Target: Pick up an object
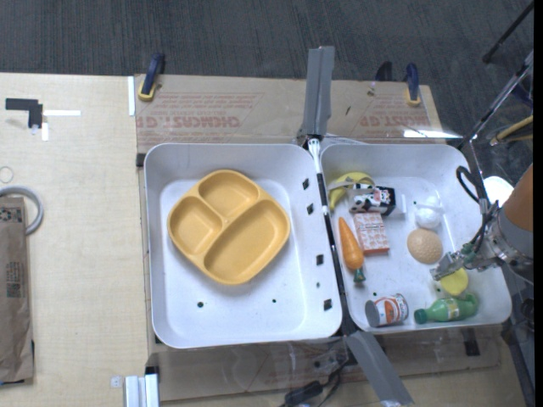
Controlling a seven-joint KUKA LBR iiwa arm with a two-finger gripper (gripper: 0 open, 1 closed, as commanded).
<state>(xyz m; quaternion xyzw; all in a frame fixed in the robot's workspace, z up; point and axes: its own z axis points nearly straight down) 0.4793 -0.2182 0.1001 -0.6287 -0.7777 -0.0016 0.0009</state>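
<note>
White plastic forms the two shallow bins in front of you, side by side on a wooden bench. The left bin holds a yellow three-compartment plate, with bare floor around it on all sides. Behind both bins lies brown cardboard printed in red; the lettering is upside down and you can only partly read it, with something like "CHEMCUT" showing.

The right bin is crowded. Near its left wall you find a banana, a small black-and-white cow figure, a red-and-white box whose print is too small to read, and a carrot. Further right sit a white object and a tan egg-shaped ball. Along the front wall lie a small can with an orange label, unreadable, and a green bottle on its side.

The gripper hangs low near the right wall, just above a yellow object, between the ball and the bottle. You cannot tell how far its claw is spread or whether it grips anything. Little free floor lies around it.
</note>
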